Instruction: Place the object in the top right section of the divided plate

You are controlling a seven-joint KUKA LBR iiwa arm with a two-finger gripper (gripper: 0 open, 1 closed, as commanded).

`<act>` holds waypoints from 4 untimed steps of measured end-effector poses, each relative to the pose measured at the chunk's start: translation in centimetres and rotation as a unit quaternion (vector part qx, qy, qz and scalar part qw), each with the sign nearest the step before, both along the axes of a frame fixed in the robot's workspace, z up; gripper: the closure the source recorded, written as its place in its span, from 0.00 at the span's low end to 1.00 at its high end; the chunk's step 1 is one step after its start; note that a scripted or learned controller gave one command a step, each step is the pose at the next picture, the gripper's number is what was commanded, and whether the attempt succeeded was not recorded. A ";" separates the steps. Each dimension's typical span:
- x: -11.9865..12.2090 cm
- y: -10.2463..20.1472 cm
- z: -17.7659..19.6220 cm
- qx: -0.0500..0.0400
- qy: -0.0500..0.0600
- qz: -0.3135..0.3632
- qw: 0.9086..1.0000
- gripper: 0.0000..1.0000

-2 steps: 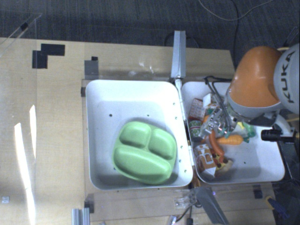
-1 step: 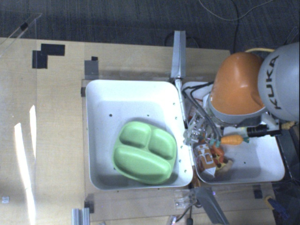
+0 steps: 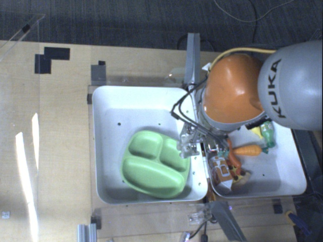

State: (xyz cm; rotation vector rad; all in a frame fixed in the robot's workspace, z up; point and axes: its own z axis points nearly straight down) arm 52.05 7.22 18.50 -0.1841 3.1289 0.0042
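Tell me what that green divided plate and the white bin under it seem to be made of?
The green divided plate looks like molded plastic: even color, soft sheen, rounded ridges between sections. The white bin also looks like plastic, perhaps coated metal: smooth, matte, with rounded corners. A look alone cannot settle either.

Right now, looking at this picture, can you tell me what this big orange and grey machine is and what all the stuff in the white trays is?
It is a robot arm, grey with an orange band, filmed by one camera fixed above the bench and looking down at a slant. The arm reaches in from the right. Its gripper hangs over the right edge of a green divided plate, which lies in the left white bin. I cannot tell whether it holds anything. The right white bin holds a toy carrot, a yellow-green item and a small brown printed packet.
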 end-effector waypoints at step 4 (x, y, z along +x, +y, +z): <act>-1.9 -4.5 3.1 0.003 -0.008 0.019 1.000 1.00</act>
